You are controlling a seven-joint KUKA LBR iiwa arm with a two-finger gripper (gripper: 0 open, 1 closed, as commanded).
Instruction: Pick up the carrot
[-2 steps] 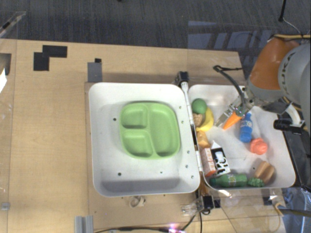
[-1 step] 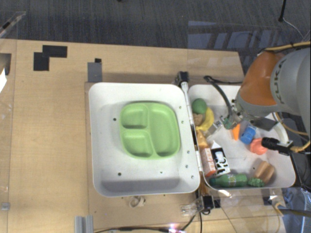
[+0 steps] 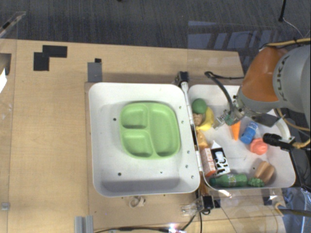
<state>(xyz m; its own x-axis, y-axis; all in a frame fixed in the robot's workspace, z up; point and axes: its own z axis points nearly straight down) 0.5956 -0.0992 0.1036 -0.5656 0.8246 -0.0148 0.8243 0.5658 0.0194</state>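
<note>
Claw (image 3: 229,116) just beside carrot (image 3: 235,130); both in right bin (image 3: 287,176).

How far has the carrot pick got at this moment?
Done: the arm has reached in over the right bin, and its tool sits low beside the carrot. In hand: the approach; the carrot lies on the bin floor next to the blue block. Left: closing on the carrot and lifting it. The green tray in the left bin plays no part.
</note>
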